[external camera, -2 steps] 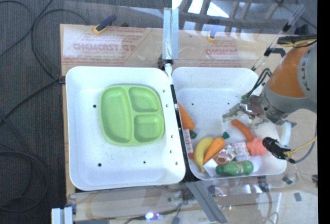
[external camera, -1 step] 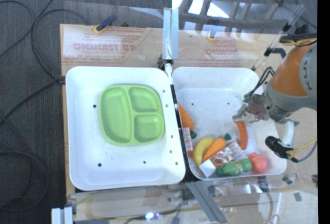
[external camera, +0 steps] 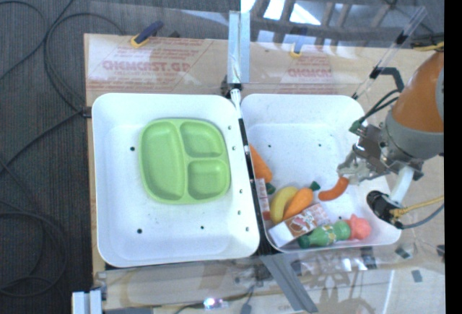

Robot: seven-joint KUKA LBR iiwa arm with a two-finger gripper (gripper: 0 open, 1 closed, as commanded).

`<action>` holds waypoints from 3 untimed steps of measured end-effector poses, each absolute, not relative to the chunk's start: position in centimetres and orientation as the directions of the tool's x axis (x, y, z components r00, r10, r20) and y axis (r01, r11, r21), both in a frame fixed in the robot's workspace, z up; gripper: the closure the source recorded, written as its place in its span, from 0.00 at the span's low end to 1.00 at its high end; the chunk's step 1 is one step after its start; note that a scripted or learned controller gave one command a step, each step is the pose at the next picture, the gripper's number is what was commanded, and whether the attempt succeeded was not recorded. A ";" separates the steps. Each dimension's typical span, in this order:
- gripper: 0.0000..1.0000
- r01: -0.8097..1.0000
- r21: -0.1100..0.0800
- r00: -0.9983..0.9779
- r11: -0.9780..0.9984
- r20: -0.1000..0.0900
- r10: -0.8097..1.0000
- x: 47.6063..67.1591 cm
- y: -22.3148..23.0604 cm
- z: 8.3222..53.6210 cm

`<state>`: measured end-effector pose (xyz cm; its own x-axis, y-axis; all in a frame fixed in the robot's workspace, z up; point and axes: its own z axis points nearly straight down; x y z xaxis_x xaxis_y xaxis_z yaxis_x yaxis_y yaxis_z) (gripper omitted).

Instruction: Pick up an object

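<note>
My gripper [external camera: 351,175] is low over the right side of the right bin [external camera: 303,125]. A curved orange toy piece [external camera: 333,191] hangs from it by its right end, pinched between the fingers, just above the bin floor. Along the bin's front wall lie a yellow banana [external camera: 282,201], an orange carrot [external camera: 302,198], a red and white packet [external camera: 304,221], a green toy [external camera: 325,234] and a pink-red toy [external camera: 359,227]. Another orange carrot [external camera: 260,165] leans on the bin's left wall.
A green divided plate [external camera: 185,161] lies in the left bin [external camera: 115,233]. The wall between the bins runs down the middle. The right bin's far half is bare white floor. Cables trail at the arm's right.
</note>
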<state>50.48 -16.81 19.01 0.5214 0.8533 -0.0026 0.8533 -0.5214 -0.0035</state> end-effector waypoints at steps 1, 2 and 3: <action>1.00 0.839 -0.002 0.545 -0.545 -0.005 0.839 60.3 -14.6 22.6; 1.00 0.804 -0.005 0.594 -0.594 -0.003 0.804 56.0 -14.1 10.5; 0.00 0.804 -0.005 0.594 -0.594 -0.003 0.804 56.0 -14.1 10.5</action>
